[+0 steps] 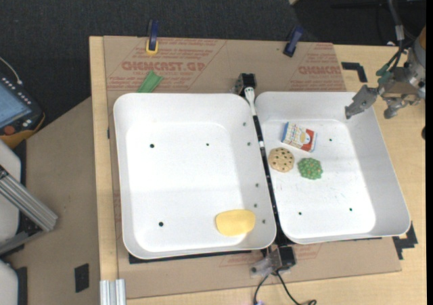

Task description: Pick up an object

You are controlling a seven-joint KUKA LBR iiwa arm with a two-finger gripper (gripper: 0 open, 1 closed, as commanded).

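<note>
From my seat I see the pincer hanging over the far right corner of the right bin, its two fingers spread wide apart with nothing between them. One fingertip points down toward the bin's far rim; the other sits further right, past the bin's edge.

Taking the right bin as my landmark, three things lie on its floor, all in its left half and well apart from the pincer. Nearest the far wall is a small white carton with blue and red print, lying tilted. Just in front of it, close to the bin's left wall, is a round chocolate-chip cookie. Just right of the cookie, nearly touching it, sits a green broccoli-like floret.

Left of the right bin, rim against rim, is the left bin. A yellow, lemon-like lump rests in its near corner, close to the shared rim.

Both bins sit on a cardboard sheet on the tabletop. Beyond the left bin, a blue and yellow clamp grips the sheet's far edge, and a second blue clamp grips it beyond the right bin.
</note>
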